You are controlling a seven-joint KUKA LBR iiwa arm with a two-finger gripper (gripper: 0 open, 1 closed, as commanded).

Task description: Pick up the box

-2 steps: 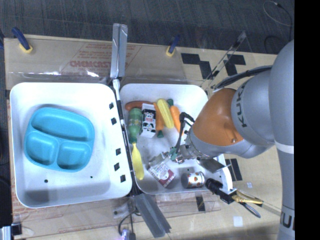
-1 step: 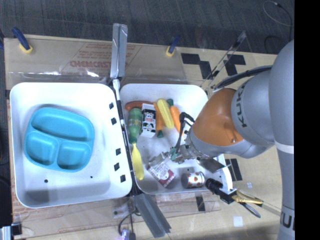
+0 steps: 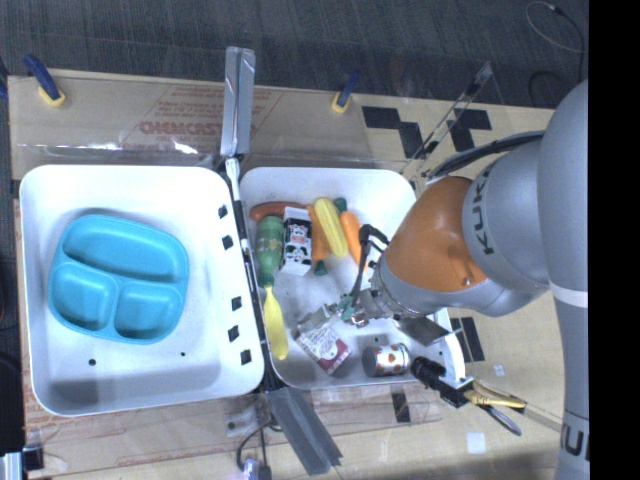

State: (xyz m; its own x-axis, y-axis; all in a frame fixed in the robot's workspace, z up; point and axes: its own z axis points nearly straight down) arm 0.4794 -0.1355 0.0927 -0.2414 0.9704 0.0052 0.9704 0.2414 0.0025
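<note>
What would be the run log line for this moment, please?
arm: over right bin | gripper: low among items, fingers hidden | box: lying in bin, not held

Robotics laboratory test cell. Evidenced by industrial arm [image 3: 500,228] over two white bins [image 3: 60,388] set on cardboard-covered surface [image 3: 130,108], sheeting held by blue clamps [image 3: 45,80], black fiducial markings [image 3: 400,128] beside right bin, toy foodstuffs [image 3: 325,226] as sample objects, dark carpet floor [image 3: 300,18] beyond.

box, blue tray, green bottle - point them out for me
box [image 3: 296,240]: camera view, on its black-and-white printed top face.
blue tray [image 3: 118,275]: camera view, on the ridge between its compartments.
green bottle [image 3: 269,244]: camera view, on the middle of its body.
</note>
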